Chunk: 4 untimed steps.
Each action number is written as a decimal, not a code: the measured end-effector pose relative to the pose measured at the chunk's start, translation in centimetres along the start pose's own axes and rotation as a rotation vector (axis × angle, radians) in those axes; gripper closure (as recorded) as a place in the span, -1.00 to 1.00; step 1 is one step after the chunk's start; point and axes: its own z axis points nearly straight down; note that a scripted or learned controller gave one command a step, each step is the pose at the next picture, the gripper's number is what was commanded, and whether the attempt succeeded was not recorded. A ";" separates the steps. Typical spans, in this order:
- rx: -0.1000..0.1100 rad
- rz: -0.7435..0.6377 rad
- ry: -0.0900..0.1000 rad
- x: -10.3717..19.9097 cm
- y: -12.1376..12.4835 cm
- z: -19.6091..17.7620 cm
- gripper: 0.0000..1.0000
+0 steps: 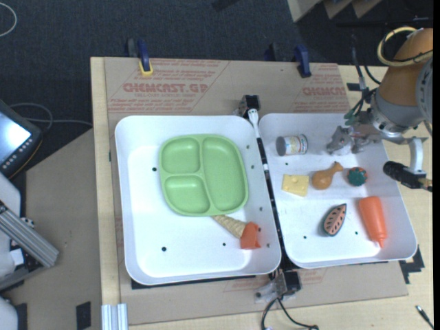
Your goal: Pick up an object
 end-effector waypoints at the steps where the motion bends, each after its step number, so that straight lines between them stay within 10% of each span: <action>1: -0.003 0.003 -0.001 -0.4 -0.4 -4.5 1.00; 3: -0.004 0.001 -0.001 -1.3 -0.4 -12.6 1.00; 4: 0.003 -0.002 0.004 3.9 -1.7 -13.6 1.00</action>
